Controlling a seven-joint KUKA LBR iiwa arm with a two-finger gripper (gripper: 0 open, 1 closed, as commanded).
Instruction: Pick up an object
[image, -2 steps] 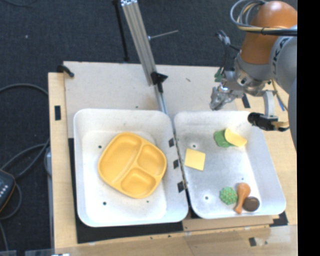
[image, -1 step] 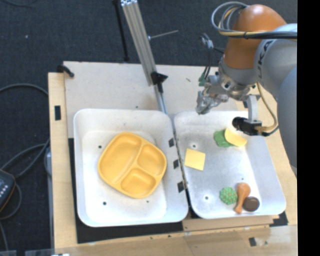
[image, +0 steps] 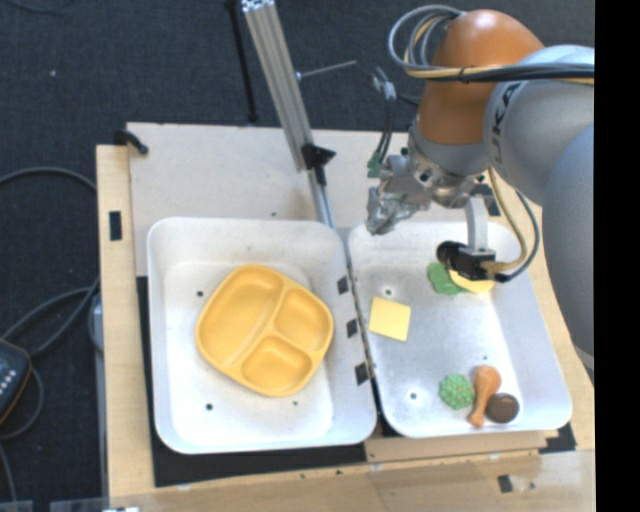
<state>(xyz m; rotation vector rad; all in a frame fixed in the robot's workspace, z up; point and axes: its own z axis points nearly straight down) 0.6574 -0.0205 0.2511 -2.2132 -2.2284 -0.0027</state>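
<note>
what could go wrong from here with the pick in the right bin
1. The tool hangs over the right bin's far left corner, close to the wall; descending here it may strike the rim.
2. The green piece and yellow item touch, so a grasp may catch both or neither.
3. The yellow square lies flat and may slip the fingers.

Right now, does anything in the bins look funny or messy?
Nothing looks spilled or broken. The yellow divided plate sits turned at a slant in the left bin. In the right bin, the yellow square also lies slightly crooked, and the toy foods are scattered loosely. The gripper hangs over the bins' inner edges.
</note>
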